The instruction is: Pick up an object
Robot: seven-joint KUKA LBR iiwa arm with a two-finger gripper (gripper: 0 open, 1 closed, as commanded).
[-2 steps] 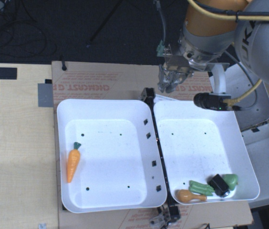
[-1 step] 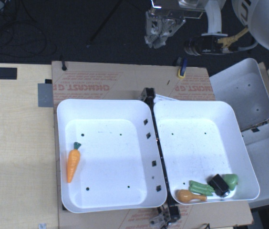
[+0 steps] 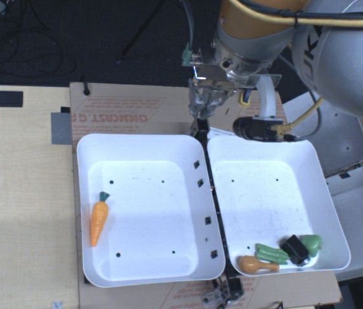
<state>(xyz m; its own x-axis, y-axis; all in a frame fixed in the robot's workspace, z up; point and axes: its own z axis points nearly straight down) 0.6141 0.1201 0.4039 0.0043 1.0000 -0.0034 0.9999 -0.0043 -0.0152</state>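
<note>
Two shallow white bins side by side on the bench, meeting at a dark seam down the middle. Left bin: one toy carrot, orange with a green top, lying near the left wall, leafy end pointing up the frame. Right bin: small cluster in the lower right corner. There, a tan pear-shaped toy along the near wall; a green pea pod just beside and above it; a black block tilted, touching the pod's end; a green rounded piece partly behind the block, against the right wall.

Arm comes in from upper right, grey with orange band, large in frame. Gripper hangs over the far end of the seam between the bins, above the cardboard sheet under them. Nothing seen between the fingers. Fingers dark against a dark seam; cannot tell how far apart they stand. Gripper well apart from both carrot and corner cluster.
</note>
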